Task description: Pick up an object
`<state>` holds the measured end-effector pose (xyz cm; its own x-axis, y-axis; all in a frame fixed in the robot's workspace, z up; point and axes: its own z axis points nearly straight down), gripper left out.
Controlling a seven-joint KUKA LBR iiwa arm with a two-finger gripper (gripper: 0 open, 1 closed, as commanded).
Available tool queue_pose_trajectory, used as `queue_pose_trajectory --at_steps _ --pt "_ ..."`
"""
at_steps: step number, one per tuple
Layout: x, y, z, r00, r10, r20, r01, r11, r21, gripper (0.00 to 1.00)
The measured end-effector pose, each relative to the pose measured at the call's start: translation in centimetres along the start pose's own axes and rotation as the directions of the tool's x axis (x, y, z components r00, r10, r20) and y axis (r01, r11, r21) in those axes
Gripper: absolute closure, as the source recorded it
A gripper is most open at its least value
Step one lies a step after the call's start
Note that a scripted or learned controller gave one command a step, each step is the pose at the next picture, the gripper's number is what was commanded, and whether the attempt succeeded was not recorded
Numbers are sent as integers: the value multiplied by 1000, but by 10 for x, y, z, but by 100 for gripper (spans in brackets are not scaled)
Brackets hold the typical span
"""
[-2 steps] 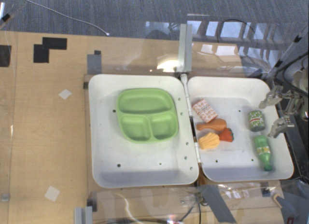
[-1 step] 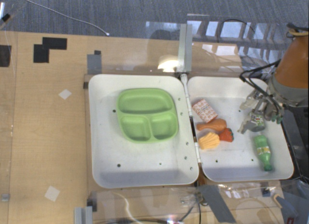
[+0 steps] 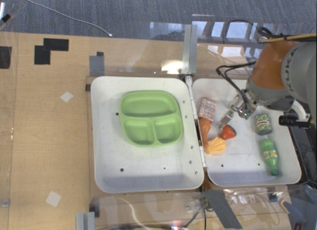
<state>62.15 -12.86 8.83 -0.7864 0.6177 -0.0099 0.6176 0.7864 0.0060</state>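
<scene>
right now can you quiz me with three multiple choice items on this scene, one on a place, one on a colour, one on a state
1. Where does the divided plate lie?
A. left bin
B. right bin
C. on the bench outside the bins

2. What colour is the bottle near the right bin's front right corner?
A. red
B. green
C. blue

3. How does the bottle rest?
A. standing upright
B. lying on its side
C. leaning on the plate

Answers:
1. A, the plate sits mid left bin.
2. B, its body and cap are green.
3. B, its length lies flat along the floor of the right bin.
</scene>
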Motion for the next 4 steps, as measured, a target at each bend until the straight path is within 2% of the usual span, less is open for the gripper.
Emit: queue_pose_trajectory --at_steps 1,2,3,4 --pt "-3 3 -15 1000 -7 13 7 1000 -6 100" --pt "12 78 -102 985 175 0 -175 985 -3 100" --pt "66 57 -97 636 771 -1 -771 636 9 100" --pt "121 58 -153 802 597 -3 -597 802 4 100"
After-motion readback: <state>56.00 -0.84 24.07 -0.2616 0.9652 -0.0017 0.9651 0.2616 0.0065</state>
